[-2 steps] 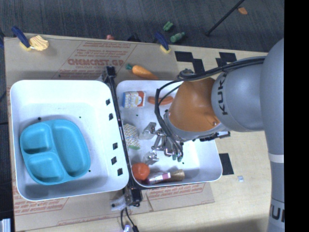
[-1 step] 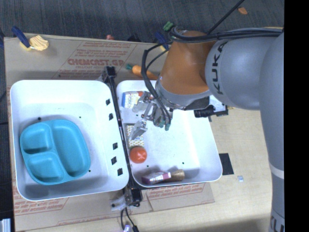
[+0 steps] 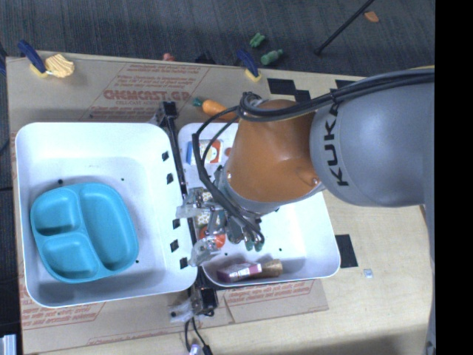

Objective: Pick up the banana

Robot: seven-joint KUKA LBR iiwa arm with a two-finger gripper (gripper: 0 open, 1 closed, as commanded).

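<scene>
Arm down in right bin [image 3: 325, 250], gripper [image 3: 222, 231] low near its left wall. No banana [image 3: 214, 106] there — small orange-yellow piece on cardboard just beyond bin's far edge looks likeliest, though unsure; partly behind wrist, long axis unreadable. Blue tray [image 3: 83, 231] fills left bin [image 3: 44, 143]. Brown-pink stick [image 3: 255, 270] by right bin's near edge.

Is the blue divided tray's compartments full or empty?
Empty. The blue divided tray in the left bin shows bare blue floors in all three compartments.
</scene>
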